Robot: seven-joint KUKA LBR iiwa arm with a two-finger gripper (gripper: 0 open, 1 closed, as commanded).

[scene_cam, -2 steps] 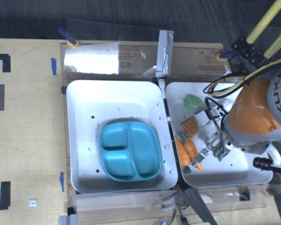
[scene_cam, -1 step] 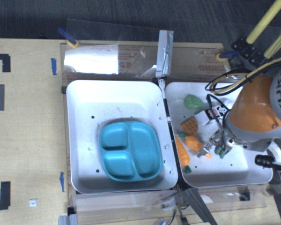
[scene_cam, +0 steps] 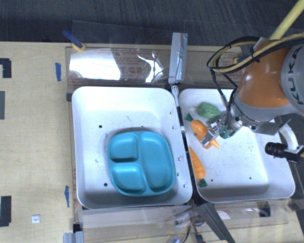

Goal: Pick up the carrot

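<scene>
A carrot [scene_cam: 196, 166] with a green stub lies along the left wall of the right bin [scene_cam: 243, 173], pointing toward the front. A second, shorter orange carrot-like piece [scene_cam: 198, 127] rests farther back by the same wall. My gripper [scene_cam: 211, 137] hangs low over the bin, right against that shorter piece's right end, with a bit of orange showing just below it. The grey arm with its orange band [scene_cam: 263, 85] reaches in from the right. The long carrot sits apart from the gripper, toward the front.
A green leafy item [scene_cam: 209, 110] lies at the back of the right bin, just behind the gripper. In the left bin [scene_cam: 91, 110] sits a blue divided plate [scene_cam: 122, 151]. Cables [scene_cam: 233, 54] loop above the arm.
</scene>
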